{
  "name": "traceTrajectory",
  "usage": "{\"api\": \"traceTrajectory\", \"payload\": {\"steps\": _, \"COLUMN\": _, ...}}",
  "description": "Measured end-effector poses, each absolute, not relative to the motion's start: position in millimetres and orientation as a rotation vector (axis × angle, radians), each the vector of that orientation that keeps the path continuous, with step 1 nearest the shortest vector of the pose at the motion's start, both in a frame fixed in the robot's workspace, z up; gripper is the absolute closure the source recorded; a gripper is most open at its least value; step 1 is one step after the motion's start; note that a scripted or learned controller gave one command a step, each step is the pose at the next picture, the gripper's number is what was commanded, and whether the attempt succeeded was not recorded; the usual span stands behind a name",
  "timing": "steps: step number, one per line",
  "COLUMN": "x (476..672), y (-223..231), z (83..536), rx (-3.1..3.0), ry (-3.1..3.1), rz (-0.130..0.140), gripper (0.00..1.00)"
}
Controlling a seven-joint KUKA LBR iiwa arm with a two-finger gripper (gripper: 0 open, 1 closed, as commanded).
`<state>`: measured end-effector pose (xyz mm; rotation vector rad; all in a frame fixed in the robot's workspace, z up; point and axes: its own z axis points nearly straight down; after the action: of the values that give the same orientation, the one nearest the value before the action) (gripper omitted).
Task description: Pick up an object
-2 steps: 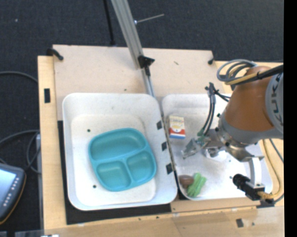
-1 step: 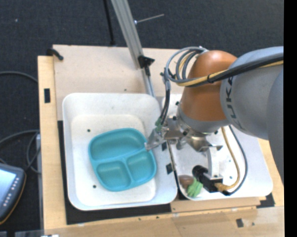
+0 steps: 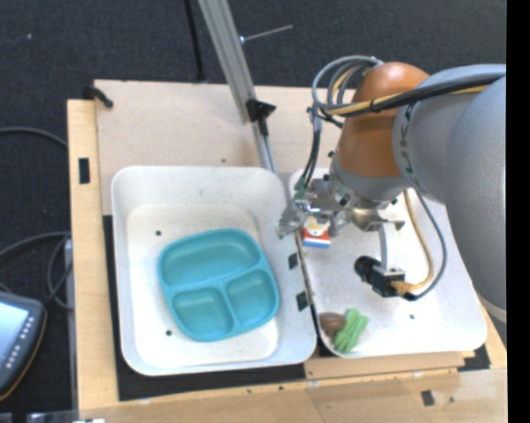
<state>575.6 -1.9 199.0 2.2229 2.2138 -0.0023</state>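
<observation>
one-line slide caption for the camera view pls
KUKA arm's gripper over the right bin near a small box; teal divided tray in the left bin.

No word, brand, number or sign can be read anywhere. The nearest thing to a label is the small carton just right of the left bin, at that bin's right rim: it carries a white face with an orange patch above and bands of blue and red along its lower edge, but any lettering on it is too small and blurred to make out. The screen of the handheld device, well left of the left bin and off the counter, glows pale grey with no legible characters.
</observation>
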Motion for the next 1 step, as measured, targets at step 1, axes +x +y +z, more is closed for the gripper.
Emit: {"api": "traceTrajectory", "payload": {"steps": 1, "x": 638.4, "y": 41.8, "z": 256.3, "rx": 2.209, "ry": 2.225, "rz": 0.013, "gripper": 0.00}}
